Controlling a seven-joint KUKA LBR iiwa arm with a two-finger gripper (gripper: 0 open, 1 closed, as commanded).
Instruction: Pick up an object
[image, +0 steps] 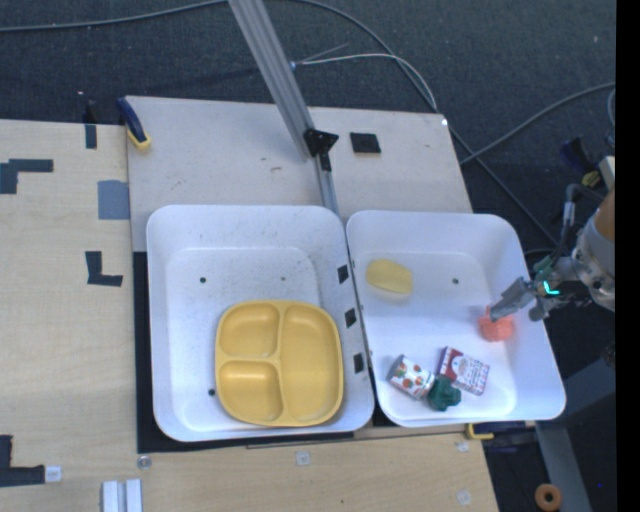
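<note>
Two white bins (250, 225) side by side on beige bench (220, 150); dark floor, cables behind; jaws (503, 305) state unclear.

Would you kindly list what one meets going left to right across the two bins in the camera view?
Yellow divided plate → pale yellow object → small carton → red-and-white carton → orange-red object → gripper.

At the right edge of the frame, the arm (603, 262) shows as a pale grey, rounded wrist housing with a tan-orange patch above it. From it a dark grey metal gripper (507, 302) extends leftward, slim and angular. A small teal-green light glows on the gripper's body, and thin dark cables run alongside the wrist.
</note>
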